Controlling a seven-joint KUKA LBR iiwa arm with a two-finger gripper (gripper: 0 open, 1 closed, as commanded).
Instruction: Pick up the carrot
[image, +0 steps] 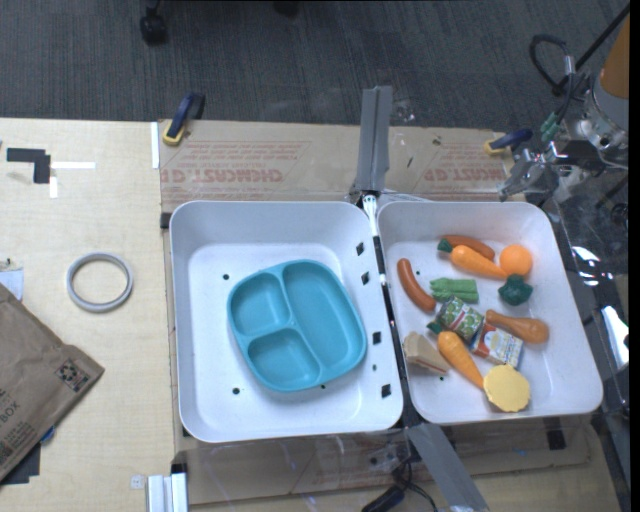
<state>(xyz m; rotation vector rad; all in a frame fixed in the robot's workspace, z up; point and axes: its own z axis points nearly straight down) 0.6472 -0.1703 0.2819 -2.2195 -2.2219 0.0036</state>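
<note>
Carrot (458, 358) lies in right bin (570, 300), low centre, tip toward yellow disc (506, 388), touching wedge (424, 354) and packet (459, 320). Gripper (535, 165) hangs beyond bin's far rim; claw state unclear. Best approach: descend vertically, close across narrow width, mid-body, clear of neighbours. Similar orange pieces nearby risk mix-up.

Single fixed overhead camera, tilted view

It looked down at a slant from above the pale wooden bench (80, 190), far enough back to frame both shallow white plastic bins (190, 330) and dark floor beyond.
</note>
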